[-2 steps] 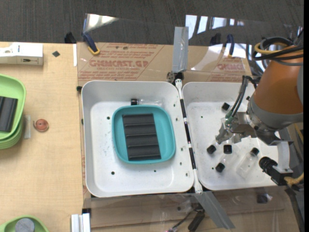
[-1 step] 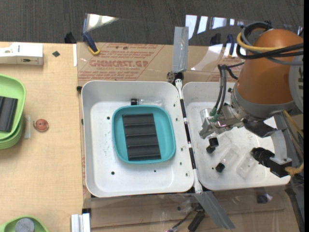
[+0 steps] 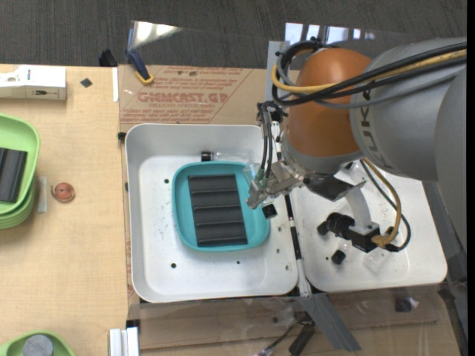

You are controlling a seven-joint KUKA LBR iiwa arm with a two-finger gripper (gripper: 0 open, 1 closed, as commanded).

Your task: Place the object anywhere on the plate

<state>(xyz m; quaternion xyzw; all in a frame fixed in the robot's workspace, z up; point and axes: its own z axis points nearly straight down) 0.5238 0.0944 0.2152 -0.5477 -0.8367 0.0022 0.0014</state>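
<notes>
gripper (image 3: 261, 193) at right rim of teal plate (image 3: 220, 206) | fingers' state: cannot tell | risk: object lands off plate, in the left bin (image 3: 148, 221)

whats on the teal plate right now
A dark ribbed block covers most of the teal plate. The gripper hangs over its right rim, hiding that edge.

I see the plate (image 3: 220, 208), a teal, rounded-rectangular dish, lying flat in the left white bin, toward its right side. A dark ribbed insert (image 3: 217, 211) of four ridged bars fills its middle, running lengthwise and slightly tilted. I can't make out which of the small dark pieces is the object to place.
</notes>
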